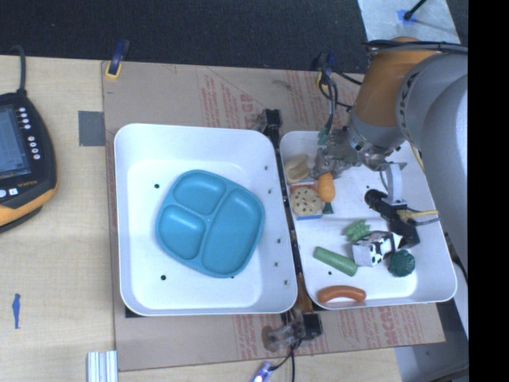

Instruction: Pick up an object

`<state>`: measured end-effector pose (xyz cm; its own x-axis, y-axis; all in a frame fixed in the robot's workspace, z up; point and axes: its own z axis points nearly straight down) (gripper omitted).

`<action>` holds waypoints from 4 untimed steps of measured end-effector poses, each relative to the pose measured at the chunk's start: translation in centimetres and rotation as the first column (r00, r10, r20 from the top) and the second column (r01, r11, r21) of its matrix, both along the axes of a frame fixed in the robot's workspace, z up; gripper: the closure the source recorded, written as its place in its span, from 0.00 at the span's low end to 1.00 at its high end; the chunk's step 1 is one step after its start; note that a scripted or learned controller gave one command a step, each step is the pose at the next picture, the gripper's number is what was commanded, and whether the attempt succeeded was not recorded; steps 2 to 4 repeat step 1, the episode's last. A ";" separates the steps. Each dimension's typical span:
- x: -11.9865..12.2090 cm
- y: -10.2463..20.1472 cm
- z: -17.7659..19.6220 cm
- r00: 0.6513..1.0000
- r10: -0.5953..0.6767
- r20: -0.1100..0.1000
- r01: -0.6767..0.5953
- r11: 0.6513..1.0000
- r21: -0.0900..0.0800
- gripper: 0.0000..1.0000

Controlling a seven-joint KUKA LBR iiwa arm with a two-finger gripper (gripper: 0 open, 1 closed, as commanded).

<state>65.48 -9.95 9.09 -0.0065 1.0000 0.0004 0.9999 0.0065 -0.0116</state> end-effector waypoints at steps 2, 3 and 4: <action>-4.7 6.1 10.2 1.000 0.000 0.010 0.000 1.000 -0.001 1.00; -4.7 6.1 10.2 1.000 0.000 0.010 0.000 1.000 -0.001 1.00; -4.7 6.1 10.2 1.000 0.000 0.010 0.000 1.000 -0.001 1.00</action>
